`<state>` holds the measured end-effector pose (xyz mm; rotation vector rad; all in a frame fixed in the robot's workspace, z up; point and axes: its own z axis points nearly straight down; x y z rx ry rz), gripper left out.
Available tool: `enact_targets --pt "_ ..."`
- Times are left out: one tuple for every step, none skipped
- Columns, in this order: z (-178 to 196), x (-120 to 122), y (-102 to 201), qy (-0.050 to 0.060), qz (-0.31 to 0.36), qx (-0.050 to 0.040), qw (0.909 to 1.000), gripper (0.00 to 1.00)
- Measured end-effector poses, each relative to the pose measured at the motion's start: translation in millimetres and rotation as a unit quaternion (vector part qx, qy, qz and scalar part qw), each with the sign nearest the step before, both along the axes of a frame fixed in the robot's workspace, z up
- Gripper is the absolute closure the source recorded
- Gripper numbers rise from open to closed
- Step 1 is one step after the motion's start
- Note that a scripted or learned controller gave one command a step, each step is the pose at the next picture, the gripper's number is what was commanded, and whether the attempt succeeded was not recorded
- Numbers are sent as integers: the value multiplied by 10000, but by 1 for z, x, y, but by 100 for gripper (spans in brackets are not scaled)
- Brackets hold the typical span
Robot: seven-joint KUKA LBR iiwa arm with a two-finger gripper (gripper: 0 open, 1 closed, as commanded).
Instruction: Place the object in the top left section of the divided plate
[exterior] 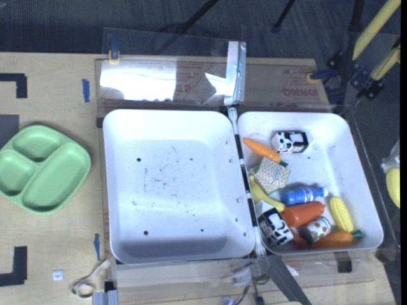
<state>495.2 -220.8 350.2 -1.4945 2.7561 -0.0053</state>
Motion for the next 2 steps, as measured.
enact_targets --pt "-12 -15 -2 23 1742 2 9847 100" --pt "19 -11 -2 5 3026 -11 9531 100"
